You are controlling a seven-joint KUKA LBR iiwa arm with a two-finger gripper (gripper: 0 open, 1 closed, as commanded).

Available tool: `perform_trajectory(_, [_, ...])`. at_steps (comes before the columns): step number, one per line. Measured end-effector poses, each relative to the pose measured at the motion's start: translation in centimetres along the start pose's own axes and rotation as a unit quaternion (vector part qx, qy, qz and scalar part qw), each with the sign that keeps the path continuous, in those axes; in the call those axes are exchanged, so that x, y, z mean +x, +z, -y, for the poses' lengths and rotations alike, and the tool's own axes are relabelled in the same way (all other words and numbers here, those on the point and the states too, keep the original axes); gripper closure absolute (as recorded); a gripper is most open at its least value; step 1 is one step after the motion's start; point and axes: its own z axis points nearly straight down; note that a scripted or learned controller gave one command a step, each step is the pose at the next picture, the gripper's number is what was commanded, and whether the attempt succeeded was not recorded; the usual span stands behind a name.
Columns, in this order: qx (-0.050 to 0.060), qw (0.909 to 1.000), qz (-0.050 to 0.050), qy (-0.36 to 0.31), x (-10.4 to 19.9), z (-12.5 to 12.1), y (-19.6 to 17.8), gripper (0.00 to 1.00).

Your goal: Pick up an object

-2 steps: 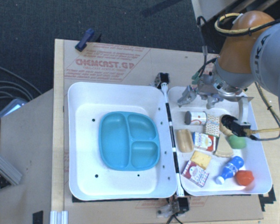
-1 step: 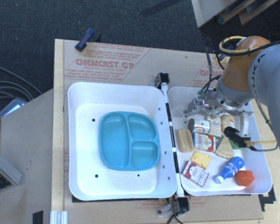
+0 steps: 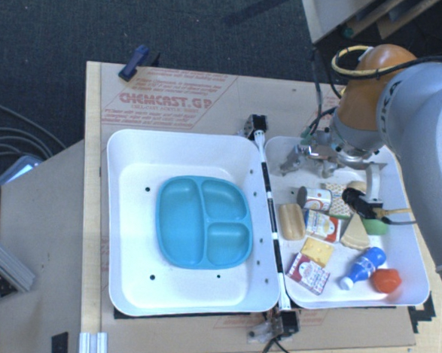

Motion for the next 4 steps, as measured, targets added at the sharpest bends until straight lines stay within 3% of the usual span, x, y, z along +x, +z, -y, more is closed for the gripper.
perform_trajectory(4, [0.001, 1.0000, 0.000, 0.000, 0.27, 0.03, 0.01, 0.00])
